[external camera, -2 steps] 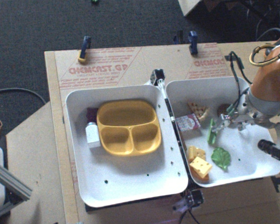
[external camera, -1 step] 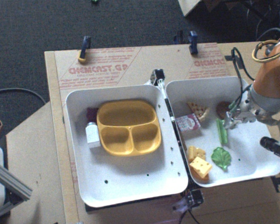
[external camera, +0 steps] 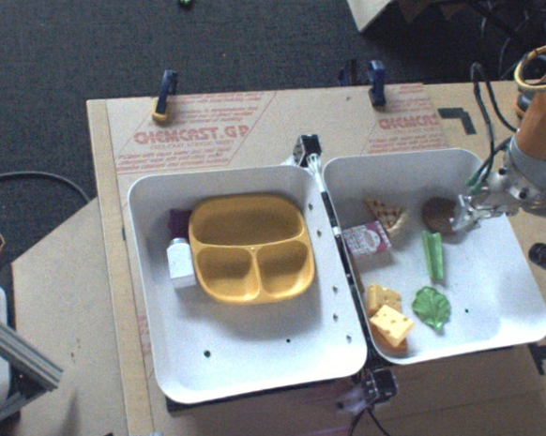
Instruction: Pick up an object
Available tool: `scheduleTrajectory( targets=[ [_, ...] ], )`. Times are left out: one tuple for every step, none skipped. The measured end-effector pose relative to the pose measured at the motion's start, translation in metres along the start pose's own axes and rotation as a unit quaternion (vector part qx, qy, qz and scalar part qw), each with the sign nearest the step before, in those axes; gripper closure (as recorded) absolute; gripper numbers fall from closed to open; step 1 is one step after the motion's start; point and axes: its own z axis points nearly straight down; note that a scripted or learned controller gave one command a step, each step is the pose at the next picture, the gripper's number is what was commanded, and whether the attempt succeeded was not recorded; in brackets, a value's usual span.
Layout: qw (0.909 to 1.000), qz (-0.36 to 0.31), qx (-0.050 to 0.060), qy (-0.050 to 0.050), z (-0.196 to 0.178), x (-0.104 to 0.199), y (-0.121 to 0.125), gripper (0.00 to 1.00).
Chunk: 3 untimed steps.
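The tool (external camera: 463, 214) hangs at the right bin's far right, touching the round brown cookie-like disc (external camera: 436, 214) just to its left; whether it is clenched I cannot tell.

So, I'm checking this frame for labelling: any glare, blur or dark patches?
Camera view: dim overall, floor nearly black; the right bin looks brighter than the left bin; the hand and brown round object look soft; a pinkish glow sits at the bottom edge; the yellow tray is clear.
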Motion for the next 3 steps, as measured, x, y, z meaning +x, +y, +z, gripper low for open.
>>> scheduleTrajectory(
  targets=[
    [1.0,0.0,0.0,0.0,-0.045,-0.002,-0.003,1.0],
    [1.0,0.0,0.001,0.0,-0.075,-0.003,-0.002,1.0],
    [1.0,-0.002,0.005,0.004,-0.075,0.049,-0.023,1.0]
  ],
)
